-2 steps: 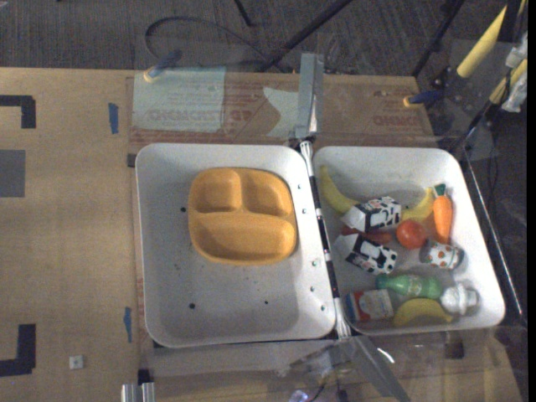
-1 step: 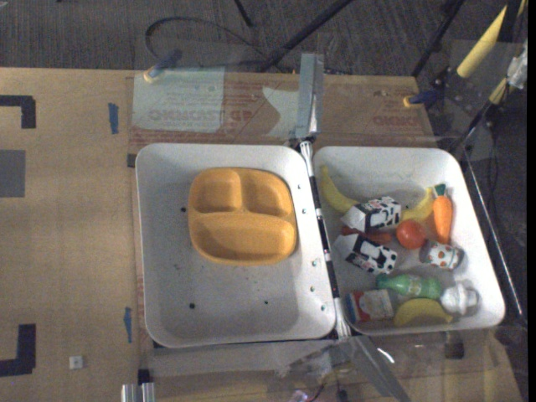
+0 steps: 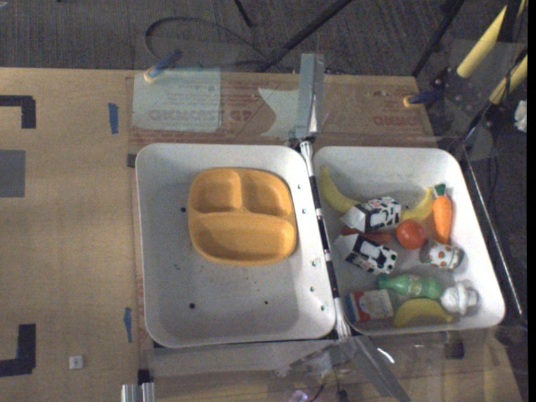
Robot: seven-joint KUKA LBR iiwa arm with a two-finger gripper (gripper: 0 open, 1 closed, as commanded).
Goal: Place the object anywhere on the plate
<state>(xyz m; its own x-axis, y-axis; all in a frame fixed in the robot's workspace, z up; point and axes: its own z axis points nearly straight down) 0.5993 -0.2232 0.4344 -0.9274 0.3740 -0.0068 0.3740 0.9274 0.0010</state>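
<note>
From the camera above, the orange plate (image 3: 242, 215) lies in the left bin (image 3: 159, 249), with three sections and nothing on it. The right bin (image 3: 481, 249) holds the toy food close together: a carrot (image 3: 442, 214), a tomato (image 3: 409, 234), two cow-pattern cartons (image 3: 374, 213), a banana (image 3: 332, 193) and a green bottle (image 3: 410, 286). They look like light, stiff and smooth plastic, so probably slippery. The carrot lies a little apart; taking it across the middle seems best. About the gripper I cannot tell anything.

An orange three-compartment plate (image 3: 242, 216) lies flat, bare, in the left bin's upper half.
</note>
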